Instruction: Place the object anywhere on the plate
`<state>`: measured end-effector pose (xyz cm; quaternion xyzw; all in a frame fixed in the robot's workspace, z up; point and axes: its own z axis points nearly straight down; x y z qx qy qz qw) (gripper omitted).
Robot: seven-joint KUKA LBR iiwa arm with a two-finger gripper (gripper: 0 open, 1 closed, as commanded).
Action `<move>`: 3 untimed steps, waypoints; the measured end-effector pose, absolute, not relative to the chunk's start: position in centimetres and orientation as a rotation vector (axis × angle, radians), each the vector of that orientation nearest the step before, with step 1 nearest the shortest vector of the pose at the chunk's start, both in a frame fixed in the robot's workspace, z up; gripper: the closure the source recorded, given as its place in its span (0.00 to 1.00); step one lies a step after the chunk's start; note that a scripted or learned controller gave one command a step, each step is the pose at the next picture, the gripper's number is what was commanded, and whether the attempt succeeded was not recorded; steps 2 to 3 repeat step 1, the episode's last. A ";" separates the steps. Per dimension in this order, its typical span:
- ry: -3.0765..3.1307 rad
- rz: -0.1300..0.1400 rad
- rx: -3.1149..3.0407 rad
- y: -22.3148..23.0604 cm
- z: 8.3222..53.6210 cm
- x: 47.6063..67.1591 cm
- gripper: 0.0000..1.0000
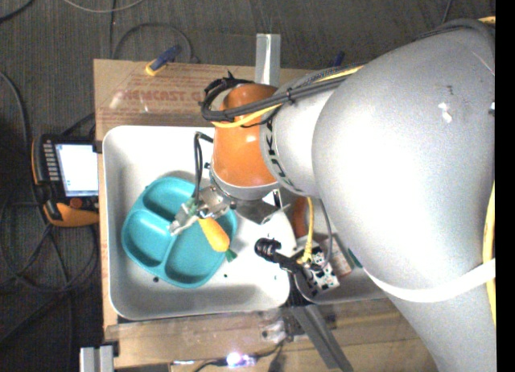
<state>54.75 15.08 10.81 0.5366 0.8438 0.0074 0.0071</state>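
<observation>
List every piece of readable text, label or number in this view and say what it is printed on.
"NEWCAST": red stamped lettering, faint and only partly legible, on the cardboard sheet behind the white bin.
Screen of the handheld pendant left of the bench: lit, contents too small to read.
Teal divided plate, carrot, gripper: no visible text.

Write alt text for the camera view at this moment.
The grey arm's hand hangs over a teal divided plate in the left white bin, with a yellow-orange carrot-like object lying on the plate's right compartment just below it.
</observation>
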 end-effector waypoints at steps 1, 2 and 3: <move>2.731 0.059 1.466 13.9 10.3 52.8 0.00; 2.731 0.059 1.466 13.9 10.3 52.8 0.00; 2.731 0.059 1.466 13.9 10.3 52.8 0.00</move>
